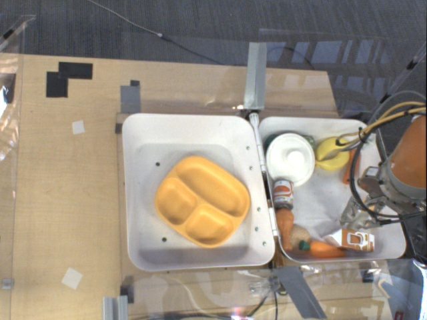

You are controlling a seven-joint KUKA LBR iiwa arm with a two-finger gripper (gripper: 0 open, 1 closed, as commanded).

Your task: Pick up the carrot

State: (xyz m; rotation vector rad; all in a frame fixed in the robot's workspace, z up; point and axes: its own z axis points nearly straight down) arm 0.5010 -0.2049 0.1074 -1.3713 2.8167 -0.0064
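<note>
The carrot (pixel 324 249) is not picked up yet; it lies in the right bin (pixel 397 249) near the front wall, just beside and a little in front of the claw (pixel 355 213), on its left. Its long axis runs about left to right, green top toward the left. Whether the claw is open, I cannot tell. Reaching, closing and lifting remain

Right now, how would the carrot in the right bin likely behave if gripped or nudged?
The carrot looks like a rigid moulded toy, so probably stiff and light. Its tapered round body may roll or slip. It lies against the bin's front wall beside a small carton, leaving little finger room.
</note>
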